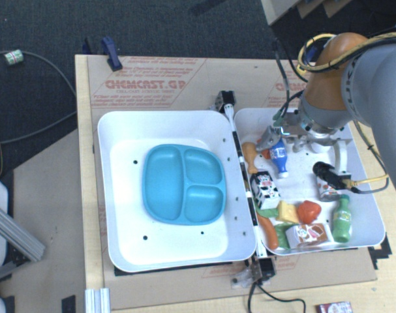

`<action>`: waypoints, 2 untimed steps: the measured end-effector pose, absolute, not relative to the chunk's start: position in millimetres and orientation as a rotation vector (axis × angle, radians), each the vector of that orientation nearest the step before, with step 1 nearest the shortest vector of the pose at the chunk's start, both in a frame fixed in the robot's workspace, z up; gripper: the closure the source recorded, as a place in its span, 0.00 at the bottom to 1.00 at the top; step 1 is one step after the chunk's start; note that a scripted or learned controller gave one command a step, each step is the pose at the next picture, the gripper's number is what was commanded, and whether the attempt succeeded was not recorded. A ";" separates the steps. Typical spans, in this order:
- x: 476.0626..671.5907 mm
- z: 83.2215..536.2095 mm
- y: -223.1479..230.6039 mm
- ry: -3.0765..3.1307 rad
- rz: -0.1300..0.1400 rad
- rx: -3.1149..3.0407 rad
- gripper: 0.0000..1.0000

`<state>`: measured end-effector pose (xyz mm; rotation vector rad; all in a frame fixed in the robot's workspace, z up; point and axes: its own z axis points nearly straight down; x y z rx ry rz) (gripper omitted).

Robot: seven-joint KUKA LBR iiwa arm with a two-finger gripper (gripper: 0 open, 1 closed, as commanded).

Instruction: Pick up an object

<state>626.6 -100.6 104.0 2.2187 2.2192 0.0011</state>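
In the right bin [374, 194], the gripper [280, 137] hangs just above a small blue-and-white bottle [280, 161], and whether it is spread I cannot tell; the bottle looks light, stiff and slick, best pinched across its 2 sides mid-body.

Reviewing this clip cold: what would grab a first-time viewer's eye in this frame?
First the blue divided plate, lying alone in the middle of the left bin. Next the grey arm with its orange band, reaching in from the right over the right bin. Last the clutter of toy food along that bin's near side, such as the green bottle and the red tomato.
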 end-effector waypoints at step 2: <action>651.0 96.5 -103.8 2.218 0.003 2.215 1.00</action>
